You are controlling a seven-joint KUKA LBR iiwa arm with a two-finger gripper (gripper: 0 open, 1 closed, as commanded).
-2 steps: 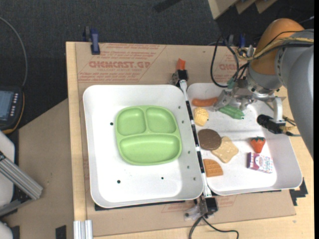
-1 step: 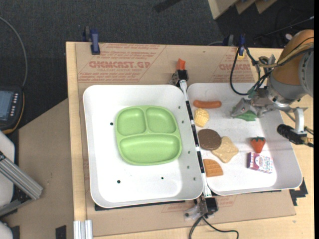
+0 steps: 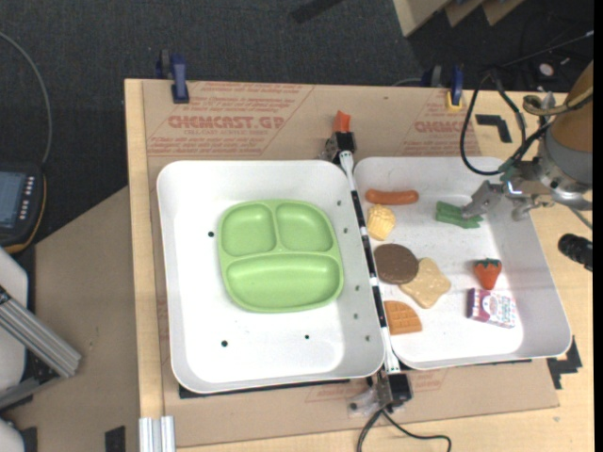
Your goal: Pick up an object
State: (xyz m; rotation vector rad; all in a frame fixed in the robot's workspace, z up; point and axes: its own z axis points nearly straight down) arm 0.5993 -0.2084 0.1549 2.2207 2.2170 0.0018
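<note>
I see the hand point(image 3: 482, 199) low over the right bin point(image 3: 537, 252), at its far right part. The green toy point(image 3: 458, 216) lies just beside it, long axis pointing left to right. I cannot tell if the hand is released or clenched; the arm point(image 3: 565, 158) is cut off.

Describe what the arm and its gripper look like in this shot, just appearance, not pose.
At the right edge of the view, the arm shows a rounded tan-orange section above a grey metallic wrist. Black cables loop around it over the bench. The gripper is silvery grey metal with angular, slender fingers beside a green object.
</note>
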